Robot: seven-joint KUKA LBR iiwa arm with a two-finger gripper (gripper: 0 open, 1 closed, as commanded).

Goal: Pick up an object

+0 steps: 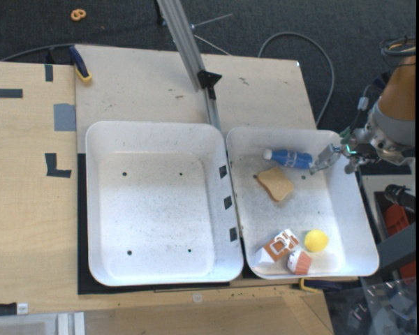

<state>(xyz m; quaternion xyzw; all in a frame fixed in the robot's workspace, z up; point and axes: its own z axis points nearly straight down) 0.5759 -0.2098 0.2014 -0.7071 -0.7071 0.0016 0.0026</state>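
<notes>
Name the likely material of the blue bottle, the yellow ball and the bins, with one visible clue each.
Bottle: probably plastic; glossy blue body, white cap.
Ball: possibly plastic or foam; smooth, evenly yellow, so it stays open.
Bins: probably moulded plastic; white, rounded corners, dark scuffs.

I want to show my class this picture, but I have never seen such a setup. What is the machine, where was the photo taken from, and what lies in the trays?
One camera looks down at a slant on a bench with two shallow white bins. The machine is a robot arm, grey with an orange band, reaching in from the right; its gripper hovers by the right bin's upper right corner. I see nothing between its fingers. In that bin lie a blue bottle, a tan bread-like piece, a yellow ball and an orange-and-white carton beside a small orange-and-white cup-like thing. The left bin shows only specks.
</notes>
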